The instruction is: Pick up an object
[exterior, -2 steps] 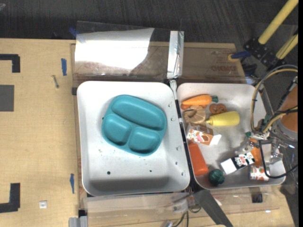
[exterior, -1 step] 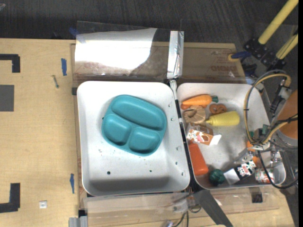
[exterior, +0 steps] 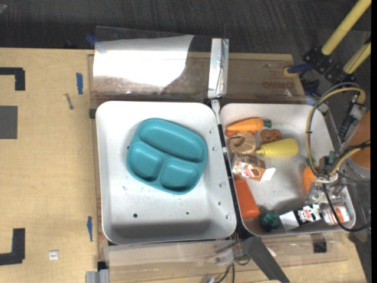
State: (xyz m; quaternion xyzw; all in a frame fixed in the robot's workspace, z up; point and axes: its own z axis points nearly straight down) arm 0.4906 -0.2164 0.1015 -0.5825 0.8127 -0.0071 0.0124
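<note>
Camera view from above the bench (exterior: 41,175): two shallow white bins sit side by side, touching along a central seam. A teal tray (exterior: 167,155) with three compartments lies tilted in the left bin (exterior: 112,211), near its middle.

The right bin (exterior: 288,112) holds a cluster of small toy foods along its left wall. A carrot (exterior: 244,125) lies at the top, with a tan piece (exterior: 242,142) and a brown cookie (exterior: 271,136) just below it. A yellow bottle (exterior: 278,149) lies on its side beside them, its nozzle pointing left. A white carton (exterior: 252,171) with red print rests below the bottle, and an orange bottle (exterior: 245,198) lies lengthwise against the bin's left wall. A dark green piece (exterior: 270,220) sits at the lower edge, touching a white tube (exterior: 301,216) with a black-and-red label.

At the right edge, the arm's cabled end effector (exterior: 323,180) hangs over the right bin's right side, beside an orange piece (exterior: 308,178); whether it is apart or together cannot be told, and nothing is visibly gripped. Clear plastic sheeting (exterior: 141,63) stands behind the left bin.
</note>
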